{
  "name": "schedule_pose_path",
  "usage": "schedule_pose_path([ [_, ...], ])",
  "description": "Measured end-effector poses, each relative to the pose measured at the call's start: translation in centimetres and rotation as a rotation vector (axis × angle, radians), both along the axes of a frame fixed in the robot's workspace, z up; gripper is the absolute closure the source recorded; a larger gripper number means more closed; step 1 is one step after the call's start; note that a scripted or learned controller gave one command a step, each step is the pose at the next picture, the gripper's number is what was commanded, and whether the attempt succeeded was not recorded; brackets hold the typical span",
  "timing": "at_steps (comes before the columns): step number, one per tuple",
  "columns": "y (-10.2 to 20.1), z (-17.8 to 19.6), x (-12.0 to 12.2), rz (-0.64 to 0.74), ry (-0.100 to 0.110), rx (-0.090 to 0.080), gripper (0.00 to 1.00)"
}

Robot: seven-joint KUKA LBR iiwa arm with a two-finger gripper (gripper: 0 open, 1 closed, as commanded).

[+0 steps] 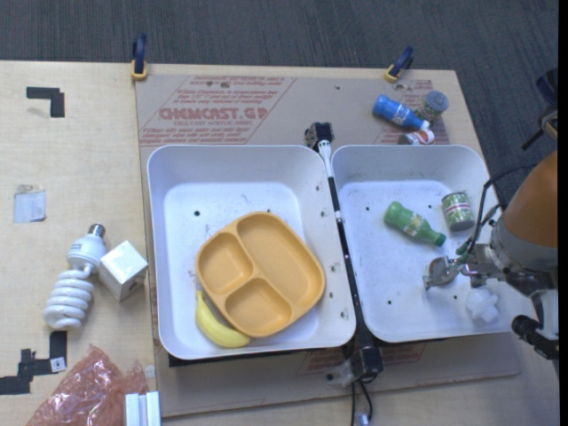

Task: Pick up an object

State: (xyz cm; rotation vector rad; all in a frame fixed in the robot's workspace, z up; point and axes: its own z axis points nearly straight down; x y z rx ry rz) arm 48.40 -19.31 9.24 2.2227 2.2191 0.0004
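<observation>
The right bin [390,313] holds a green bottle [413,224] lying on its side, a small green-labelled can [457,210] near the right wall, and a white crumpled object [482,303] at the lower right. My gripper [441,274] is low in the right bin, reaching in from the right, just below the green bottle and left of the white object. Its metal fingers [434,280] point left with nothing seen between them. The left bin [164,264] holds a yellow divided plate [259,274] lying on a banana [216,324].
Behind the right bin lie a blue bottle [397,111] and a small jar [433,105]. A light bulb [74,277] and a white cube [123,269] sit on the bench left of the bins, with a red mesh bag [89,389] at the lower left.
</observation>
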Motion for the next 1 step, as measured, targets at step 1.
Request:
schedule_pose_path([
  [1,-0.06,1.00,0.15,-0.001,-0.003,-0.001,1.00],
])
